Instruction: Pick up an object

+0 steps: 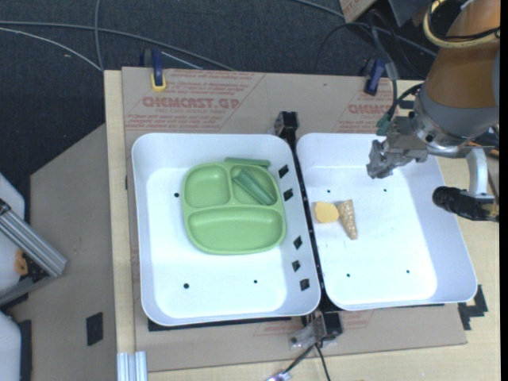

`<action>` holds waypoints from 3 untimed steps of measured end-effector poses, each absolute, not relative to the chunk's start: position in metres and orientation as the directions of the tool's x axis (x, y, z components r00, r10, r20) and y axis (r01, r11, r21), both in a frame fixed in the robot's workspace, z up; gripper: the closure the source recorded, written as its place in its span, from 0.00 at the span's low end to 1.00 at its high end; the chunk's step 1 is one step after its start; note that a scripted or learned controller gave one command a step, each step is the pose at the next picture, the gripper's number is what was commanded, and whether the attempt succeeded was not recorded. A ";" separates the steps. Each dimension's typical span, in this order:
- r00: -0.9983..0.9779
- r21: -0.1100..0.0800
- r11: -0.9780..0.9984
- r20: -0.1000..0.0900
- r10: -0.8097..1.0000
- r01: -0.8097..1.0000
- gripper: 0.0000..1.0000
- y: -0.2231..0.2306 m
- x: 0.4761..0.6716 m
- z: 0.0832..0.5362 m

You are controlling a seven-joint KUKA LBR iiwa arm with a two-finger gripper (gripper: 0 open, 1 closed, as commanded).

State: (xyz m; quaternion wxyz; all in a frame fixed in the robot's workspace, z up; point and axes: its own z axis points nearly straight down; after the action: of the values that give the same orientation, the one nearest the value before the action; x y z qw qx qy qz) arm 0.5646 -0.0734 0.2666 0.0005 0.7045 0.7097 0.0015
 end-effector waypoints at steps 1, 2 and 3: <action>-0.006 -0.001 0.006 0.002 1.000 1.000 1.00 -0.023 0.573 0.258; -0.005 0.000 0.005 0.001 1.000 1.000 1.00 0.024 0.591 0.240; -0.005 0.002 0.005 0.002 1.000 1.000 1.00 0.067 0.608 0.242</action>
State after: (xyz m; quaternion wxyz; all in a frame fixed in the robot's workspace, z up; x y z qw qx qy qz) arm 0.6077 0.0669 0.2424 0.0000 0.7052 0.7090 0.0015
